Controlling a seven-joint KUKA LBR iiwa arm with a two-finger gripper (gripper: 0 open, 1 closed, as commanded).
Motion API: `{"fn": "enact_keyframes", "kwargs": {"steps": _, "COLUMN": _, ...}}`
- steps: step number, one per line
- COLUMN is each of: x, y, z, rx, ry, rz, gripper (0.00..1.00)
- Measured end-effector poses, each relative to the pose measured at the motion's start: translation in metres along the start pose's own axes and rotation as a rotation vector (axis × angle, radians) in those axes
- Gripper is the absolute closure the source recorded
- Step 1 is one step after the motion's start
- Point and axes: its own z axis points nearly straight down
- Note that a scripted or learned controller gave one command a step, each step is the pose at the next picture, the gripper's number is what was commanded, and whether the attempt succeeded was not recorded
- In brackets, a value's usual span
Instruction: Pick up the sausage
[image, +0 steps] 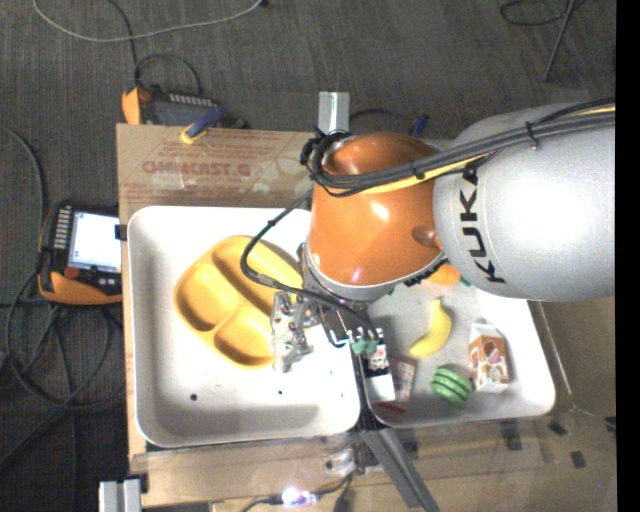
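- Low in the frame: two white bins, left bin (150, 400) and right bin (535, 385), side by side.
- In the right bin: banana (432, 332), green ball (451, 385), little carton (489, 360).
- Sausage: cannot tell where.
- Middle: gripper (290, 338) hanging over the left bin, at the edge of a yellow plate (215, 295); open or closed, cannot tell.
- Upper left: brown cardboard (200, 165).
- All around: dark carpet (60, 100) with thin cables.

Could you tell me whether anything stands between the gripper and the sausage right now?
I cannot tell, because I cannot make out a sausage. The gripper hangs over the yellow divided plate in the left bin. The banana, green item and small carton lie in the right bin.
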Motion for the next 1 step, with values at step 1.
{"fn": "enact_keyframes", "kwargs": {"steps": 1, "x": -0.0231, "y": -0.0222, "z": 0.1124, "rx": 0.001, "ry": -0.003, "rz": -0.372, "gripper": 1.0}}
